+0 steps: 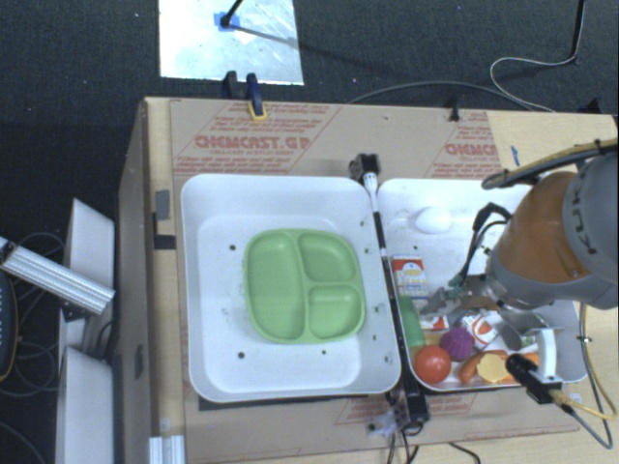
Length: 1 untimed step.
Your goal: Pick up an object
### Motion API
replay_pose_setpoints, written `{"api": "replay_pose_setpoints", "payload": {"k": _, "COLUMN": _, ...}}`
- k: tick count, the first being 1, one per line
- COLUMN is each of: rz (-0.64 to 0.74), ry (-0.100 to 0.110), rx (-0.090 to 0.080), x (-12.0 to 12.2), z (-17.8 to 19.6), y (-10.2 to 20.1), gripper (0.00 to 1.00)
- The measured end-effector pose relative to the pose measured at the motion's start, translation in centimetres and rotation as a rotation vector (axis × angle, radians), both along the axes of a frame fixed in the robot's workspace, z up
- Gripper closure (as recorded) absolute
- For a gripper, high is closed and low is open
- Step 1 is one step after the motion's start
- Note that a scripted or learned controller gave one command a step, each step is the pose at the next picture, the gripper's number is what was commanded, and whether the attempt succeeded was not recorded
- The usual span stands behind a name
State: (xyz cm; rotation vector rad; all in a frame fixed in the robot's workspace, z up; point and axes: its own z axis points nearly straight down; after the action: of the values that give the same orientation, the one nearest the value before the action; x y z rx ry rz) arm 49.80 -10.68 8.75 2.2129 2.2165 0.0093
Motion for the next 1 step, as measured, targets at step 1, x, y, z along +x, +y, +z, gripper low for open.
{"api": "replay_pose_setpoints", "payload": {"k": 1, "rz": 0.003, "ry": 0.006, "rx": 0.001, "x": 10.85, "z": -0.22, "y": -2.42, "gripper": 0.00}}
